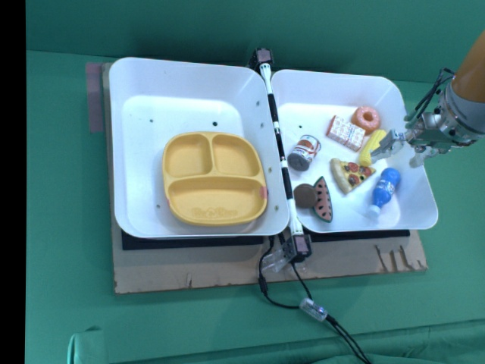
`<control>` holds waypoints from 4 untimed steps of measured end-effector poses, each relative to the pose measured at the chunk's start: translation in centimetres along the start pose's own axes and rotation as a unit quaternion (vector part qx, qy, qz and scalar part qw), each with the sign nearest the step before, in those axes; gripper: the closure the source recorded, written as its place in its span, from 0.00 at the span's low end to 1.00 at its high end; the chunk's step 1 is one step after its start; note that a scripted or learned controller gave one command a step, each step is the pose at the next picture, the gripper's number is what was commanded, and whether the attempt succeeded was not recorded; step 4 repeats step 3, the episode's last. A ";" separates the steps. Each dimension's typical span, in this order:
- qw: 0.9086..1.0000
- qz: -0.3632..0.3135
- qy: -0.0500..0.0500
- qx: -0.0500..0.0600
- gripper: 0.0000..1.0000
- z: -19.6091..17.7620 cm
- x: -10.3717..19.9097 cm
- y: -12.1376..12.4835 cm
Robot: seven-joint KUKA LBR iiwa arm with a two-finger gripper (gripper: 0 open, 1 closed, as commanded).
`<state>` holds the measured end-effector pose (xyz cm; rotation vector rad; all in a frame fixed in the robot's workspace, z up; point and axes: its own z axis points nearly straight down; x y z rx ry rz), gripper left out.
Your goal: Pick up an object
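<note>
Yellow banana (372, 146) in right bin (413, 217), curved, short, upper end just beside gripper (390, 142). Fingers look parted w/ banana tip at or between them, prob not clamped; view too small to confirm. Pizza slice (352, 174) touches banana's lower end.

Yellow divided plate (214, 177) in the left white bin (136, 89), brown cardboard sheet (189, 268) beneath both bins on the green table (61, 203), black cable (303, 294) trailing off the near edge.
</note>
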<state>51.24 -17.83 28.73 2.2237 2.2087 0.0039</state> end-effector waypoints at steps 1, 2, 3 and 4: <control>1.000 -0.001 -0.003 -0.005 0.00 10.0 0.3 7.9; 1.000 0.002 -0.007 -0.013 1.00 8.3 -0.1 8.2; 1.000 -0.001 -0.001 -0.003 1.00 -2.5 5.2 6.1; 1.000 -0.001 -0.001 -0.003 1.00 -2.5 5.2 6.1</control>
